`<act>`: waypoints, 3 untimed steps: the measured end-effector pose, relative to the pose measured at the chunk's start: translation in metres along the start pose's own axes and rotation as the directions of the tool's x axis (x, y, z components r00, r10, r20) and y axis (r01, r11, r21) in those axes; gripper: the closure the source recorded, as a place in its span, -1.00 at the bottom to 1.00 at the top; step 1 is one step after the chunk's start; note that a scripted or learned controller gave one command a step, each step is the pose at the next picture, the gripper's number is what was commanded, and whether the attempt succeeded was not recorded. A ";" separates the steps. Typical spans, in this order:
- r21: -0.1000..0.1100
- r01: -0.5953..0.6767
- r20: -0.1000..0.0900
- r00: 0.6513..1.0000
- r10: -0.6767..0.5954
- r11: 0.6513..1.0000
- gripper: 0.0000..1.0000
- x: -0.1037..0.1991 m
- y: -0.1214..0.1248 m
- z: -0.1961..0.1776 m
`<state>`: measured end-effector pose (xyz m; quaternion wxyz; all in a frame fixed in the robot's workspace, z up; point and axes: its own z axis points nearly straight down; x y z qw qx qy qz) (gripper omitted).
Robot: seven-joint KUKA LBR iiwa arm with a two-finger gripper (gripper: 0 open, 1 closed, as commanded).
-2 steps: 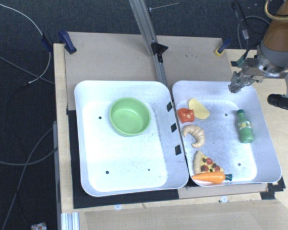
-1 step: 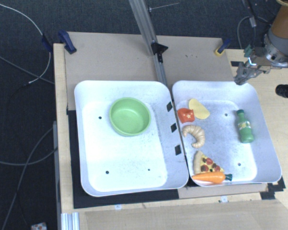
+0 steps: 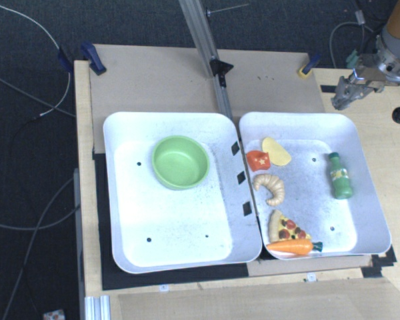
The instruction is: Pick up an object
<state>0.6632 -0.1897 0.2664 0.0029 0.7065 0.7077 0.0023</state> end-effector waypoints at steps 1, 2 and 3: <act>0.016 0.002 -0.006 1.000 -0.002 1.000 1.00 0.041 -0.016 0.001; 0.018 0.003 -0.008 1.000 -0.003 1.000 1.00 0.098 -0.043 0.006; 0.019 0.003 -0.007 1.000 -0.003 1.000 1.00 0.142 -0.054 0.012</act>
